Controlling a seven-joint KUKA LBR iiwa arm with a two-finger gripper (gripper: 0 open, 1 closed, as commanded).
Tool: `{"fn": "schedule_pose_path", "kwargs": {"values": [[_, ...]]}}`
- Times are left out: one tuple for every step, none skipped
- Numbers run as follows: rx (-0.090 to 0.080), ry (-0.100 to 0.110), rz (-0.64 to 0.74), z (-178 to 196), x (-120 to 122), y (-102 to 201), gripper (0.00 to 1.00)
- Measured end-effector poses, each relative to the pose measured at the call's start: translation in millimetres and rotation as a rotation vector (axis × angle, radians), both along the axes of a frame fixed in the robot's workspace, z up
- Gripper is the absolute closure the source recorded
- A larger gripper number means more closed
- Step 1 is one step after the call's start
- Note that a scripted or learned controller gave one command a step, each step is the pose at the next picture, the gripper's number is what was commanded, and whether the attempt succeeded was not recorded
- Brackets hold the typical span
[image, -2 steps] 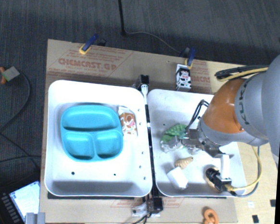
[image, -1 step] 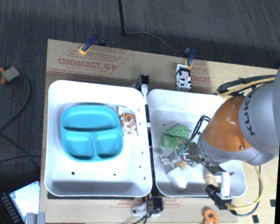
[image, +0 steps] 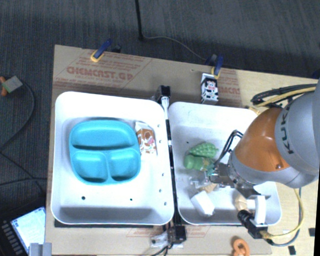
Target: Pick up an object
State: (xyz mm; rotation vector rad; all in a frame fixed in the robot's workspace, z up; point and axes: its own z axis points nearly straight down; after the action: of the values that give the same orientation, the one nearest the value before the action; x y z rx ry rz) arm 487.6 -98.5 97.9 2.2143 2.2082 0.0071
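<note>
Nothing lifted yet: gripper (image: pixel 210 177) low in right bin (image: pixel 183 154), at five o'clock from green toy (image: pixel 200 155); finger state unclear.

The arm (image: pixel 306 130) is showing a grey shell with dark lettering. An orange band (image: pixel 261 143) is wrapping its wrist. Black cables (image: pixel 278 94) are trailing alongside.

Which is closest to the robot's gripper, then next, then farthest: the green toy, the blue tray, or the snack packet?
From the gripper:
1. Green toy, right bin, just up-left of it.
2. Snack packet, left bin's right side.
3. Blue tray, left bin's middle.
</note>
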Motion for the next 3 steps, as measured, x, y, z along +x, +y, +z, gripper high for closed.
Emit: {"fn": "schedule_pose_path", "kwargs": {"values": [[0.007,0.012,0.004,112,14,67,1.0],[0.006,0.014,0.004,121,15,66,1.0],[0.005,0.013,0.005,130,15,66,1.0]]}}
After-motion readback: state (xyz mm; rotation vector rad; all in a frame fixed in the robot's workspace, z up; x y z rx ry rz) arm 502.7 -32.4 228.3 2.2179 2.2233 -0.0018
